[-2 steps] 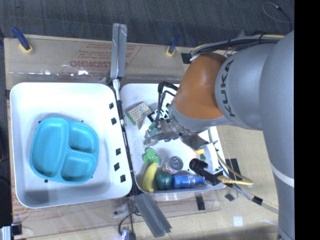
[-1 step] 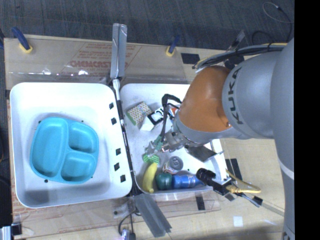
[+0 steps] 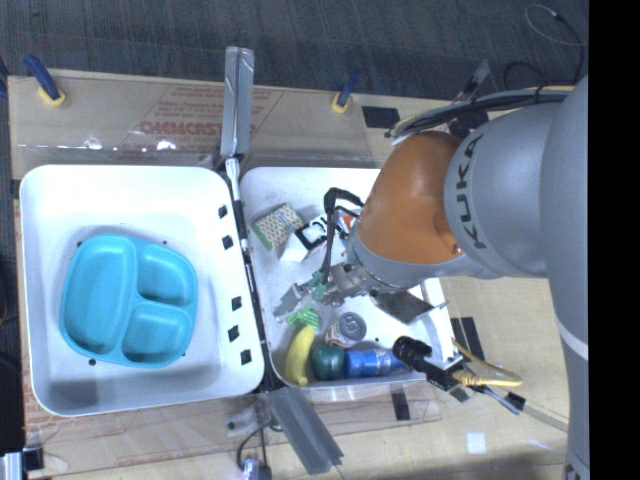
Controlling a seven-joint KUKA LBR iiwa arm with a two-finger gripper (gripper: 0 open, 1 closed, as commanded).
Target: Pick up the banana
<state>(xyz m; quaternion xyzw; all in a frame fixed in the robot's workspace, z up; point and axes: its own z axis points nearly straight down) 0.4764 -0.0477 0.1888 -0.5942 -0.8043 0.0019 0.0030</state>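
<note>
The yellow banana [image 3: 297, 354] lies at the near left corner of the right bin [image 3: 262, 193], against the bin's left wall. A dark green round thing [image 3: 327, 360] touches its right side. My gripper [image 3: 316, 289] hangs over the middle of the right bin, a little farther back than the banana and apart from it. Nothing shows between it and the banana except a small green piece [image 3: 305, 318]. The orange wrist band and grey arm hide the bin's right half.
A blue can [image 3: 371, 362] lies along the right bin's near wall beside the green thing. A round silver lid [image 3: 351, 325] sits behind it, and a green-patterned packet [image 3: 276, 225] lies at the back left. The left bin [image 3: 40, 268] holds a blue divided plate [image 3: 128, 298].
</note>
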